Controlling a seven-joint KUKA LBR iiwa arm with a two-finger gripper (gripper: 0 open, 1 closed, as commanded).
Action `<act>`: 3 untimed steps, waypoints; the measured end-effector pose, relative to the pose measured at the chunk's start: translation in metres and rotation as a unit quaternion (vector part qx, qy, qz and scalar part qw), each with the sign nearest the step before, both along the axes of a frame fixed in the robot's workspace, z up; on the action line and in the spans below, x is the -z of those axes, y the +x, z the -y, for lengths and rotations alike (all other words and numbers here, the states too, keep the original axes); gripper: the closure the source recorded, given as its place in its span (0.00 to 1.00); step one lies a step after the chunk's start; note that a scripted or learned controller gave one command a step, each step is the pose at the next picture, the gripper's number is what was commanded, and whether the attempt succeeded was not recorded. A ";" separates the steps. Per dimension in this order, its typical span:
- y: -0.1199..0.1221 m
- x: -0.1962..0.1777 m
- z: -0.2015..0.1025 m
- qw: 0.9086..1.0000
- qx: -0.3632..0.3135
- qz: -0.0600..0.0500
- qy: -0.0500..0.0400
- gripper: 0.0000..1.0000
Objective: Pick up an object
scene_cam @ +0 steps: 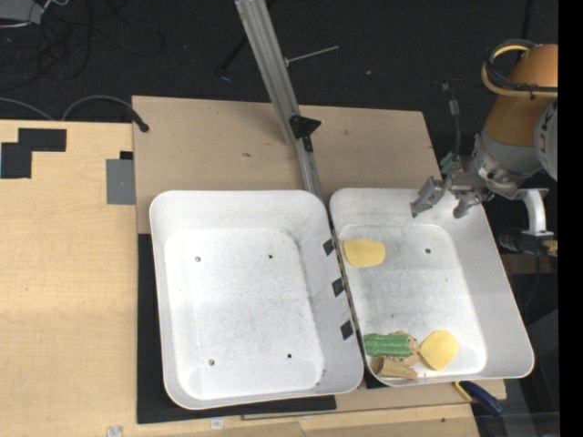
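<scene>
Hand (446,200) hangs open over right bin's (496,280) far rim, fingers spread.

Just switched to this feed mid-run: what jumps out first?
The right bin holds the only objects: a yellow piece near its left wall, and at its near edge a green item, a tan scrap and a second yellow piece bunched together. The end effector hangs open over that bin's far right rim, with nothing between its fingers. A slanted metal rail runs down toward the gap between the bins.
</scene>
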State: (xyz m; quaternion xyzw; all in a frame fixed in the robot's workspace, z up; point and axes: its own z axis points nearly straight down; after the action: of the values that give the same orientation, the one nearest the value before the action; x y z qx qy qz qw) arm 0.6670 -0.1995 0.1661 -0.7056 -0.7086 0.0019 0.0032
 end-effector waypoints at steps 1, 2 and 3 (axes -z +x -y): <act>-0.004 0.065 -0.004 1.000 -0.002 -0.001 0.000 0.00; -0.004 0.076 -0.005 1.000 -0.002 0.002 -0.001 0.00; -0.003 0.065 -0.005 1.000 -0.004 0.002 -0.001 1.00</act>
State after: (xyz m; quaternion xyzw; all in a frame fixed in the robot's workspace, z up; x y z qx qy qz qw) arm 0.6639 -0.1941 0.1015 -0.7028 -0.7114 0.0014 0.0011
